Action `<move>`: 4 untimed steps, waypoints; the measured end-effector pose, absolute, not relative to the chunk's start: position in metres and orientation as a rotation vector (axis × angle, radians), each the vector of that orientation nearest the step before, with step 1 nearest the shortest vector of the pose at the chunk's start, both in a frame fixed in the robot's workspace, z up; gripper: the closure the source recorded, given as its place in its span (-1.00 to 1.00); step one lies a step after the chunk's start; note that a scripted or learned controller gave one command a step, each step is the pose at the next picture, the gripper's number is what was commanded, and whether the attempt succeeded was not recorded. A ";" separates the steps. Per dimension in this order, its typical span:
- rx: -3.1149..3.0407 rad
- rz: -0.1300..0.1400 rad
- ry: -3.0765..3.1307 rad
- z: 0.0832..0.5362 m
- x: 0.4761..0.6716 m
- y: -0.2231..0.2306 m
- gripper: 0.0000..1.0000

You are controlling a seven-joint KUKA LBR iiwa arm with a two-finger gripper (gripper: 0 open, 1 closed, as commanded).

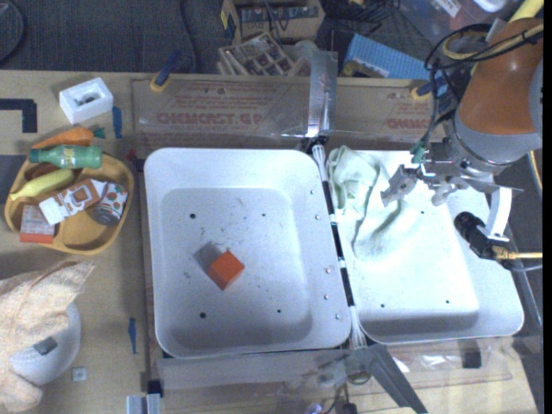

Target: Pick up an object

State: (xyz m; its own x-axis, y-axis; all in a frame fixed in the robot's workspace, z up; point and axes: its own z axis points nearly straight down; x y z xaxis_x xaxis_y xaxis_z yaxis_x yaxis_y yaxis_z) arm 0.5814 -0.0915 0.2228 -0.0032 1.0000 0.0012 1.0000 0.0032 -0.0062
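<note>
Closest to me, along the near edge of the counter (129, 102), a pale orange cloth (34, 304) is bunched at the left corner with a white bowl-like thing (43, 352) tucked against it. Just past that sits the left bin (164, 231), its floor speckled with small dark marks, and on that floor, a little left of the middle, lies an orange block (228, 269), tilted on a corner, with a grey patch touching its upper left side. Beside it the right bin (448, 309) holds a crumpled pale green cloth (355, 184), heaped in its far left corner against the wall shared by the two bins. Over the far part of that bin hangs the claw (420, 188), spread open with nothing between its fingers, one finger (397, 185) pointing down beside the cloth, well apart from the orange block. The grey arm with its orange band (509, 67) rises behind it on the right. Off to the left, a yellow bowl (86, 235) is full of toy food, among it a green bottle (67, 156) and a banana (39, 184). Farther back sits a small white box (86, 99), and a long cardboard panel (224, 115) runs behind both bins.
</note>
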 end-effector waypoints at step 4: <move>-1.982 -0.008 -2.446 0.090 0.670 -0.120 -1.00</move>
